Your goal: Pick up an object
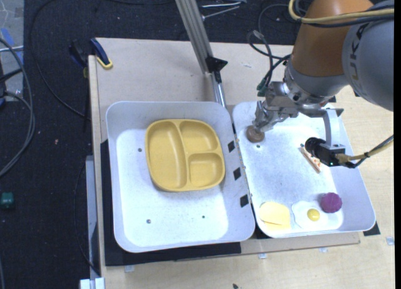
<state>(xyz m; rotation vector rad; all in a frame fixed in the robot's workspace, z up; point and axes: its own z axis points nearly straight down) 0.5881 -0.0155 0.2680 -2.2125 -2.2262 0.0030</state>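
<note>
A small brown round object (254,134) lies near the upper left corner of the right bin (276,178), close to its wall. The end effector (262,120) sits directly above it, touching or nearly so; whether it is released or clenched I cannot tell. A good grasp probably needs a centred, vertical descent, keeping clear of the bin wall, then a straight lift.

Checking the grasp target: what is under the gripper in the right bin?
A small brown round object sits on the right bin floor right below the gripper. The gripper covers its top edge, so contact cannot be judged.
</note>
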